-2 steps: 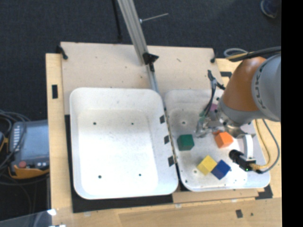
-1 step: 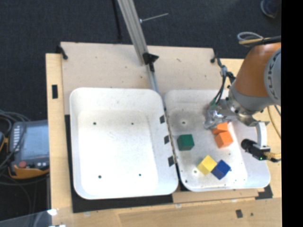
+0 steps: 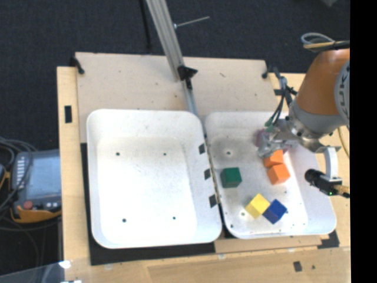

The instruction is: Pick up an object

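The blue block [image 3: 275, 211] lay nearest the camera, touching the yellow block [image 3: 257, 206], close to the right bin's [image 3: 247, 232] front rim. The gripper [image 3: 273, 147] sat low over the orange block [image 3: 277, 167]; whether its fingers were open or closed could not be told. The arm hid the bin's far right corner. The green block [image 3: 231, 177] stood alone near the left wall. No writing could be read. The left bin [image 3: 100, 175] had lots of open room.

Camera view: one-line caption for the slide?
Gripper low over orange block in right bin, with green, yellow, blue blocks nearby.
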### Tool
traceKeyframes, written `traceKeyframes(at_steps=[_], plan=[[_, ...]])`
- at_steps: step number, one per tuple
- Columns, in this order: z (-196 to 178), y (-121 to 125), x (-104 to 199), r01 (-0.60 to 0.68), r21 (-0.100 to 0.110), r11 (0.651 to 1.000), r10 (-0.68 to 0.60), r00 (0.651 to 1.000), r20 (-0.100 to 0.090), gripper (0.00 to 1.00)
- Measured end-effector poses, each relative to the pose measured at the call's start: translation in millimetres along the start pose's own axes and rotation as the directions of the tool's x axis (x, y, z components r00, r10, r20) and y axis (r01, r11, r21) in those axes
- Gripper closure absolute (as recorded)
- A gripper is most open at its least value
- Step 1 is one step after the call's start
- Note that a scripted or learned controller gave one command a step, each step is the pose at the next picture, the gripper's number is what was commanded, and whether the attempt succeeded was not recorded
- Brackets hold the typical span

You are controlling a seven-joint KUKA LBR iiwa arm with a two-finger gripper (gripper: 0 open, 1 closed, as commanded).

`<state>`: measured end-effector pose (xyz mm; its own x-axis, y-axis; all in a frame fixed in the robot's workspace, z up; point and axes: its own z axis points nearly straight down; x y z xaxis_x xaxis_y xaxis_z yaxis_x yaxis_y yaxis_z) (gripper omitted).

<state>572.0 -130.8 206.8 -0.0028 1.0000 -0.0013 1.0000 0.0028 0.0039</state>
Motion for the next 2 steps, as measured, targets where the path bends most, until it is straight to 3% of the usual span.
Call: traceKeyframes(at_steps=[2], plan=[[-26,-15,110,0.006,0.004,1.000,-0.006,1.000,-0.005,1.00]])
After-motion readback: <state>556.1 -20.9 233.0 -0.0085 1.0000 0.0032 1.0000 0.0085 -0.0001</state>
